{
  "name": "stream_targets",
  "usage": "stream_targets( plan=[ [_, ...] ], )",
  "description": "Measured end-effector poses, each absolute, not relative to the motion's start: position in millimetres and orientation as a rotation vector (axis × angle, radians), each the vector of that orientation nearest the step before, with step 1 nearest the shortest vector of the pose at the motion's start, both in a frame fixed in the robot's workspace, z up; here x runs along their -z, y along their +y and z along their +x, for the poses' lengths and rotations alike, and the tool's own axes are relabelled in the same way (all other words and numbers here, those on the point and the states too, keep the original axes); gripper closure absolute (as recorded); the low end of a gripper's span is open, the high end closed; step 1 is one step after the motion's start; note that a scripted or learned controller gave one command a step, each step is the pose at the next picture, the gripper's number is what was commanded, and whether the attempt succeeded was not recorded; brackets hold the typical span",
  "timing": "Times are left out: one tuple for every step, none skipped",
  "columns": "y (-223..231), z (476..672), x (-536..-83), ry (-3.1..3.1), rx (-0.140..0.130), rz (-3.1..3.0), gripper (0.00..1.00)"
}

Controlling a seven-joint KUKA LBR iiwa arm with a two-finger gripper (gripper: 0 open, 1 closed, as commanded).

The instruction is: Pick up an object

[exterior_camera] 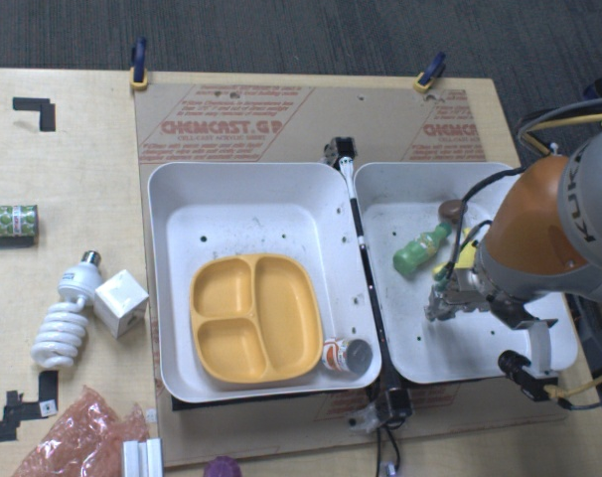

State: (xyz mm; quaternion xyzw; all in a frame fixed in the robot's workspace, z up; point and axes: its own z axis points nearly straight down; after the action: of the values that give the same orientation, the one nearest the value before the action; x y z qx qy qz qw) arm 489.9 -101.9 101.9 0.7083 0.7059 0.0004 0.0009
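Observation:
In the right bin (420,351) a green bottle (420,249) lies tilted near the middle. A small brown object (451,210) sits just behind it. A yellow item (464,256) peeks out from under the arm, mostly hidden. My gripper (442,303) hangs low over the bin floor, just in front of the green bottle and beside the yellow item. The grey and orange wrist (529,232) covers the bin's right half.
The left bin (172,266) holds a yellow divided plate (253,316) and a small can (347,356) at its front right corner. On the bench to the left lie a light bulb (65,313), a white cube (121,301), a green can (14,223) and a red mesh bag (77,437).

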Motion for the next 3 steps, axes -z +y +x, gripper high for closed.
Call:
stream_targets(
  plan=[
    [-51.8,524.2,-192.5,2.221,-0.002,2.219,1.0],
    [-51.8,524.1,-192.5,2.221,-0.001,2.218,0.0],
    [-96.5,537.1,-92.2,2.22,0.001,2.223,0.0]
  ],
)
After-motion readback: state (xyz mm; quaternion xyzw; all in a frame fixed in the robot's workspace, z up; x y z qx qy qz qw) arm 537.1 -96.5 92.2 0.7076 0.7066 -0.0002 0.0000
